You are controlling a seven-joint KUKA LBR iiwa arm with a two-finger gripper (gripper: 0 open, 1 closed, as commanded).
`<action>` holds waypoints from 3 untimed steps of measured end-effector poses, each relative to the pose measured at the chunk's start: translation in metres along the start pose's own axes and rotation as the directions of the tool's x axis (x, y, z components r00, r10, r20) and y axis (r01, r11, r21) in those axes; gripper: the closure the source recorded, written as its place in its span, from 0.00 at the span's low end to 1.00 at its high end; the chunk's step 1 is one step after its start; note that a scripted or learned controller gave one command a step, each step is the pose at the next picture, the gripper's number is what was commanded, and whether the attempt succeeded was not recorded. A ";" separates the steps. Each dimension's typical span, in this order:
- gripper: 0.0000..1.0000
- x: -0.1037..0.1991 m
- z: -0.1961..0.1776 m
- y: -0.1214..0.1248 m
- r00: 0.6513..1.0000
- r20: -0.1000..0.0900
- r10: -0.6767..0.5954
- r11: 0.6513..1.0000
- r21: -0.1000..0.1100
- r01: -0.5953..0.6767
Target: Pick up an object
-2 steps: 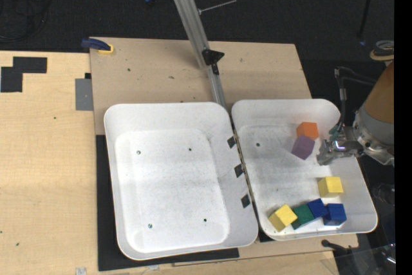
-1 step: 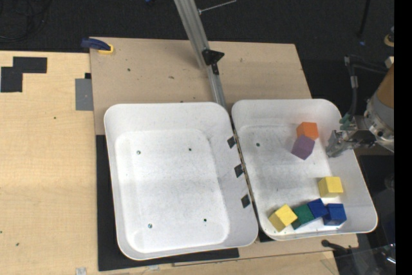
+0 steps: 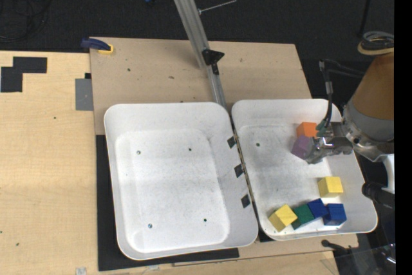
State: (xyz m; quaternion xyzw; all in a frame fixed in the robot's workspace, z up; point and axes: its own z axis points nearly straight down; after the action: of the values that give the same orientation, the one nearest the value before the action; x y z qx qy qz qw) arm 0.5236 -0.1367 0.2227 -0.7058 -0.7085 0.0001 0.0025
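My gripper (image 3: 317, 150) is low inside the right bin (image 3: 270, 119), near its right side, reaching in from the right. A purple block (image 3: 300, 147) lies right against its left side, and I cannot tell whether they touch. An orange block (image 3: 307, 129) sits just behind the purple one. A yellow block (image 3: 330, 186) lies a little in front of the gripper. Along the bin's front edge sit another yellow block (image 3: 282, 217), a green block (image 3: 302, 216) and two blue blocks (image 3: 317, 207) (image 3: 335, 214).
The left bin (image 3: 129, 122) stands beside the right one, with black clips (image 3: 236, 169) along their shared rim. A slanted metal rail (image 3: 193, 22) rises behind the bins. The arm's orange band (image 3: 378, 87) hangs over the right bin's right edge.
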 end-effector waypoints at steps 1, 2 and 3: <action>1.00 0.054 0.009 0.003 1.000 0.000 -0.001 1.000 0.001 0.001; 1.00 0.105 -0.003 0.005 1.000 0.001 -0.001 1.000 -0.002 0.001; 1.00 0.164 -0.010 0.006 1.000 0.001 -0.002 1.000 -0.001 0.002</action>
State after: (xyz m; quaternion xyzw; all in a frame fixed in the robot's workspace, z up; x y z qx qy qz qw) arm 0.5294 0.0272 0.2336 -0.7050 -0.7092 0.0001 0.0018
